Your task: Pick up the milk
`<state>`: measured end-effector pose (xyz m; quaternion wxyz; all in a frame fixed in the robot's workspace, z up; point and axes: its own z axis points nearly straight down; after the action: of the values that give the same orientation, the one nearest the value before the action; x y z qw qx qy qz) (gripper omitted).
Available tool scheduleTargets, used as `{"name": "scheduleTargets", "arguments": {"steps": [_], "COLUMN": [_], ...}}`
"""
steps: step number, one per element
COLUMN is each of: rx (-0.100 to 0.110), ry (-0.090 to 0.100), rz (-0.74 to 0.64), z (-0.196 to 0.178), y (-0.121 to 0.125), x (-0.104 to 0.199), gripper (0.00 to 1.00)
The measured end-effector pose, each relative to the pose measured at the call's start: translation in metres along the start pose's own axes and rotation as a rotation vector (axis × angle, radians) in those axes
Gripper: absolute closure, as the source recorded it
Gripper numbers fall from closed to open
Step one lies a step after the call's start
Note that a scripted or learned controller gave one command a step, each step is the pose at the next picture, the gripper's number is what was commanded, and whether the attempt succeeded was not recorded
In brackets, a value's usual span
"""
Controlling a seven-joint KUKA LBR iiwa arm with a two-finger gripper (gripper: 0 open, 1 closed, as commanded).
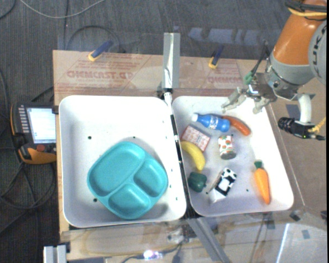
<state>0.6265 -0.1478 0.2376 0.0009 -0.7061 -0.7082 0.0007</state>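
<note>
The arm enters from the right and hangs over the far edge of the right bin. Its jaws stand apart, holding nothing; the two fingers splay outward above the bin's upper rim.

The milk, a small carton with black-and-white cow patches, lies tilted near the front of the right bin, well apart from the jaws. Just beside it to the left sits a dark green item, possibly a pepper, though the view is too coarse to confirm. A carrot lies to the milk's right, apart from it.

Further back in the same bin: a yellow banana, a pink packet touching it, a small printed can, a blue bottle with a white cap, and an orange-red item touching the bottle's base.

The left bin holds a teal divided plate, resting toward its front.

Both bins stand side by side on the bench.
</note>
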Motion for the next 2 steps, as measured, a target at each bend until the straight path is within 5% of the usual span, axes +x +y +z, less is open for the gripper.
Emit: {"name": "scheduleTargets", "arguments": {"steps": [1,2], "rx": [0.002,-0.016], "ry": [-0.001,-0.003], "rz": [0.273,0.127], "z": [0.106,0.148], "y": [-0.057,-0.13], "x": [-0.016,-0.01], "gripper": [0.0,0.0]}}
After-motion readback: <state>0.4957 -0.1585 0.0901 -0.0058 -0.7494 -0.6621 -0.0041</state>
